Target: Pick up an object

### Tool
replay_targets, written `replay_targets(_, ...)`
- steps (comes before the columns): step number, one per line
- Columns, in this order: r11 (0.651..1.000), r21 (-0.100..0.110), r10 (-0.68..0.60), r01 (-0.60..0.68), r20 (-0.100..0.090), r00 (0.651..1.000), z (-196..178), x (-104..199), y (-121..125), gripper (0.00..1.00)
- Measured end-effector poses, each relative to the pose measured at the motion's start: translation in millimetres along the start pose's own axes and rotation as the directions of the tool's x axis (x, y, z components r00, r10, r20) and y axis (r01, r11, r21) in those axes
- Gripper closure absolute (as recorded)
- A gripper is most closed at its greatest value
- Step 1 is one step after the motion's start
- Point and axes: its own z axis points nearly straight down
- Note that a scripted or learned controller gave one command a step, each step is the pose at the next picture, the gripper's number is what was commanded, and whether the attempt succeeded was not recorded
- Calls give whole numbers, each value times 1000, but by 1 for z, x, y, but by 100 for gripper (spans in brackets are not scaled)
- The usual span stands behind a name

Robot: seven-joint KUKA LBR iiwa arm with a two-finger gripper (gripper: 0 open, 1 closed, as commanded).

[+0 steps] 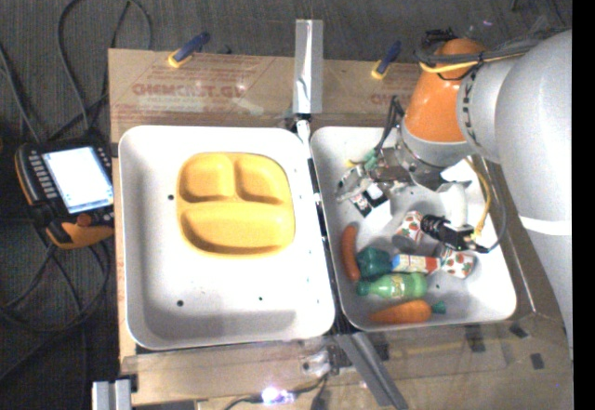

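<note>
1. The arm (521, 120) reaches in from the right, and its orange band (437, 111) sits over the upper part of the right bin (507, 306)
2. The gripper (367, 183) hangs low in that bin's upper left area, above a small black-and-white item (363, 202); how wide it stands, and whether it has hold of anything, cannot be told
3. The pickable things lie in the right bin: a red sausage (350, 250) by the left wall, a green bottle (395, 286) beside it, a carrot (402, 312) near the front wall, and a red-and-white object (416, 228) toward the middle
4. The left bin (149, 306) holds a yellow tray (237, 204) with three compartments
5. A handheld pendant (70, 185) lies left of the bench
</note>
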Motion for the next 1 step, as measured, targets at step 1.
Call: replay_targets(1, 1000, -2, 0, 0, -2, 1000, -11, 0, 1, 100)
